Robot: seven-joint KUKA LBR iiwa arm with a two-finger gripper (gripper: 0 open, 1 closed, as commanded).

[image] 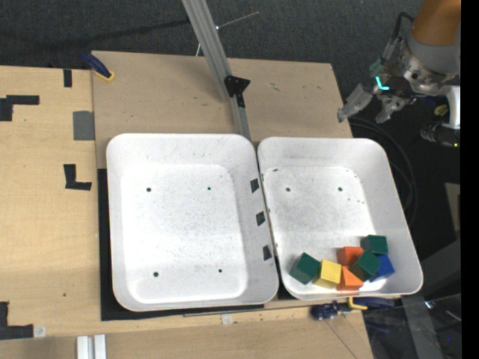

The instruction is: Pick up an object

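Item: end effector (372, 105), upper right, off the surface's far corner, well apart from both bins; fingers splayed apart, nothing between them, likely parked before a descent. Item: blocks (346, 265), green, yellow, orange, blue, heaped touching in the right bin's (322, 152) near right corner; count uncertain, perhaps seven. Item: left bin (179, 144), bare. Item: wooden surface (45, 223) with black tape marks; dark floor beyond.

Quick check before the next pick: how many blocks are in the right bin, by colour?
Blocks in the right bin, clustered at its near corner:
Green blocks: 3
Orange blocks: 2
Yellow block: 1
Blue block: 1
Total: 7, though the pile overlaps, so one could be hidden.
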